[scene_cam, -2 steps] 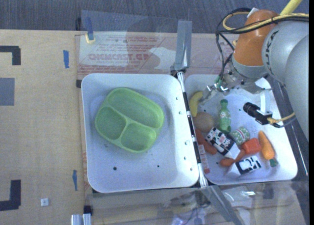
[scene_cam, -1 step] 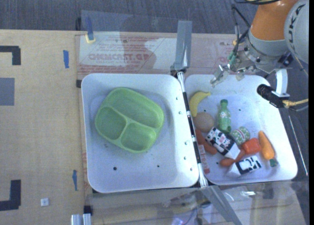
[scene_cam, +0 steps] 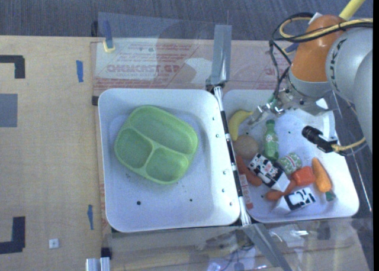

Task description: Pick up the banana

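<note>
Nearest edge of right bin: we are seeing a black-and-white carton (scene_cam: 299, 199) lying close to the front wall of the right bin (scene_cam: 349, 207), with a small orange-red piece (scene_cam: 274, 194) just beside it on the left.
Orange and red items: we are noting a carrot (scene_cam: 321, 174) sitting toward the bin's right side, and a red block (scene_cam: 302, 176) touching or nearly touching it on the left.
Middle of right bin: we are looking at a second black-and-white patterned box (scene_cam: 265, 168), a small green-and-white packet (scene_cam: 291, 161) near it, and a green bottle (scene_cam: 270, 140) lying lengthwise above them.
Brown item: we are finding a brownish, rounded piece (scene_cam: 247, 145) resting near the divider, just in front of the banana.
Banana: we are seeing the banana (scene_cam: 238, 122) lying in the far left corner of the right bin, against the wall next to the left bin.
Left bin: we are watching a green divided plate (scene_cam: 156, 144) sitting in the middle of the left bin (scene_cam: 118, 205).
Gripper: we are seeing the gripper (scene_cam: 265, 112) hanging over the far part of the right bin, just right of the banana; its fingers are standing apart with nothing between them.
Arm: we are seeing the grey arm with its orange band (scene_cam: 317, 51) reaching in above the bin's far right corner.
</note>
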`<state>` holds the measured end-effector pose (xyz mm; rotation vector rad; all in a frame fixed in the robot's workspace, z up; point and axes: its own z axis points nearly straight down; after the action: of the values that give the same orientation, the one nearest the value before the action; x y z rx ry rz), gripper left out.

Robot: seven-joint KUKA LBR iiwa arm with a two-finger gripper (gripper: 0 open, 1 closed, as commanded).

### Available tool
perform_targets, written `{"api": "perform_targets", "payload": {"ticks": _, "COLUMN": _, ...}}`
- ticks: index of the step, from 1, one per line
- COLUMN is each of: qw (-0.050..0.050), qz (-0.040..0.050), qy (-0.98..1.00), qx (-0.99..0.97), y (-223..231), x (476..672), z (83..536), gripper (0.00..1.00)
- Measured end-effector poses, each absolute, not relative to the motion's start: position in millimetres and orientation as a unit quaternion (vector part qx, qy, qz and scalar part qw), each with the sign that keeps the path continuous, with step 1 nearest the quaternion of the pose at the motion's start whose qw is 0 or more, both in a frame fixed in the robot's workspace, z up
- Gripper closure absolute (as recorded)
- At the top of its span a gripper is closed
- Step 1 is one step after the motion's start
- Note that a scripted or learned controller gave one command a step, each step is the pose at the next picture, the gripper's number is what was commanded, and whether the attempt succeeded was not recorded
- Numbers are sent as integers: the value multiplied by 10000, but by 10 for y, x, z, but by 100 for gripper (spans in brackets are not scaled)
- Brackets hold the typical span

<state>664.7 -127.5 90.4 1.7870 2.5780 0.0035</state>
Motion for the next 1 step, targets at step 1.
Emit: {"api": "perform_targets", "payload": {"ticks": 1, "qw": 22, "qz": 10, "qy": 8218, "qx": 5697, "y": -1275, "x": 6646, "z": 901, "gripper": 0}}
